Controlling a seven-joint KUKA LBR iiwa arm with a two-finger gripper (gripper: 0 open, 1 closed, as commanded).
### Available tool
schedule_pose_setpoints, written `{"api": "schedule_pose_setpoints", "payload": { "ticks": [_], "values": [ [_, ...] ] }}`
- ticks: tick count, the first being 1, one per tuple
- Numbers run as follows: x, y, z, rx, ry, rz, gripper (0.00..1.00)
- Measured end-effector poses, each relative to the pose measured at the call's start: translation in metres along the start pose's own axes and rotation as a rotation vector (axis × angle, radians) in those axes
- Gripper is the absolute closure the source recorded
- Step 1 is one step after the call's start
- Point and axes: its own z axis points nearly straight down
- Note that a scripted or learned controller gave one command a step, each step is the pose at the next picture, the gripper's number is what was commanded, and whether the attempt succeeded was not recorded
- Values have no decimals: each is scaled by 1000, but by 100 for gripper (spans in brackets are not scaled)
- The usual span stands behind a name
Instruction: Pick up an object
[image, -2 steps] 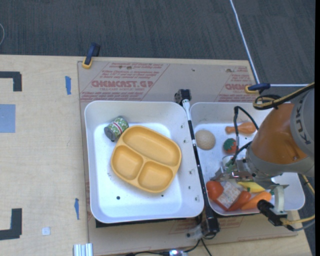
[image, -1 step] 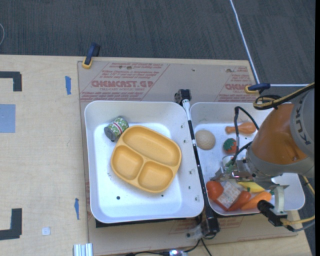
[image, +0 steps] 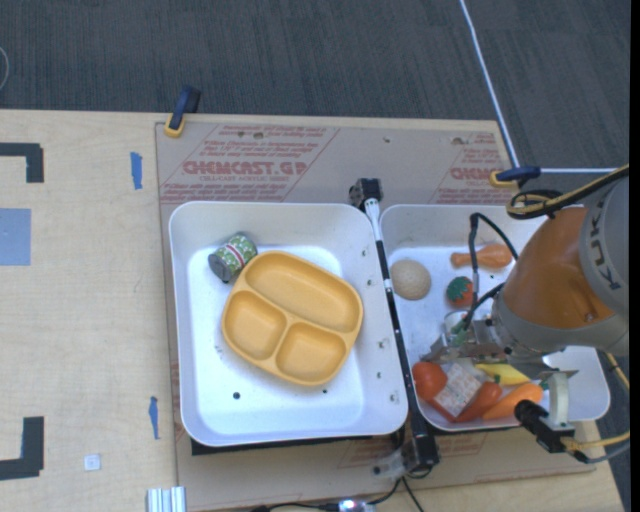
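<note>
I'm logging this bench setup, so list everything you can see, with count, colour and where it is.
bins: 2, white, side by side on the bench
divided plate: 1, yellow, three compartments, middle of left bin
small can: 1, green label, on its side, left bin, by the plate's upper left edge
egg-shaped object: 1, beige, right bin, upper left
carrot-like piece: 1, orange, right bin, top
small round item: 1, green and red, right bin
jumbled items: count unclear, orange, red, yellow, right bin's near edge
arm: 1, grey with orange band, over right bin
gripper: 1, low over the jumble

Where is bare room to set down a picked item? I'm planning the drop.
Left white bin: bare floor around the yellow three-part plastic tray, widest along the front edge. Right white bin is crowded with toy food under the gripper.
</note>
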Motion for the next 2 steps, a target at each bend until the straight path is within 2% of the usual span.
{"api": "schedule_pose_setpoints", "payload": {
  "ticks": [1,2],
  "values": [
    [-1,2,-11,-5,-2,1,100],
    [66,-1,-99,6,1,-2,100]
  ]
}}
